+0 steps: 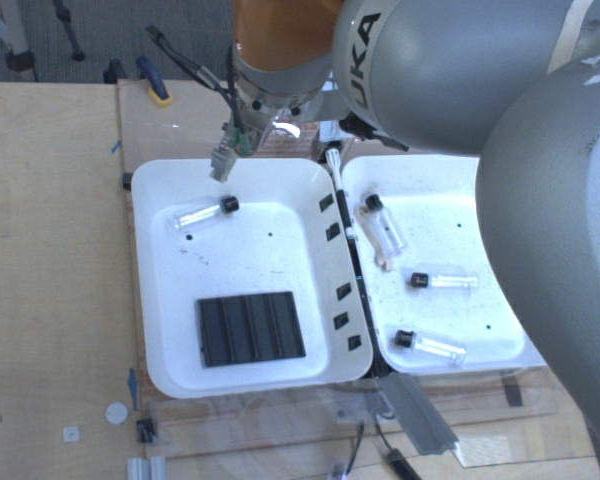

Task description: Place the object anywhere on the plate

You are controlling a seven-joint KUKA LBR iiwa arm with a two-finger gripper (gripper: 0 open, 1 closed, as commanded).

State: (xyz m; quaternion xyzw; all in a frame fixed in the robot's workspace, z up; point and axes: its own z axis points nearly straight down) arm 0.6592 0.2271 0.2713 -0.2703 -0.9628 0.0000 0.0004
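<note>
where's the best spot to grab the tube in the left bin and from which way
Probably mid-body on the clear vial, coming straight down with the fingers across its short width. It lies flat, slightly tilted, black cap at its right end, apart from the black plate, with bare bin floor around it.

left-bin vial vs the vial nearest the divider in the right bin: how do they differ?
The left-bin vial lies alone, above the black plate; the divider vial shares the right bin with two more vials. The left-bin vial lies nearly level, cap to the view's right; the divider vial runs steeply, cap uppermost. Both are clear tubes with black caps, lying flat.
</note>
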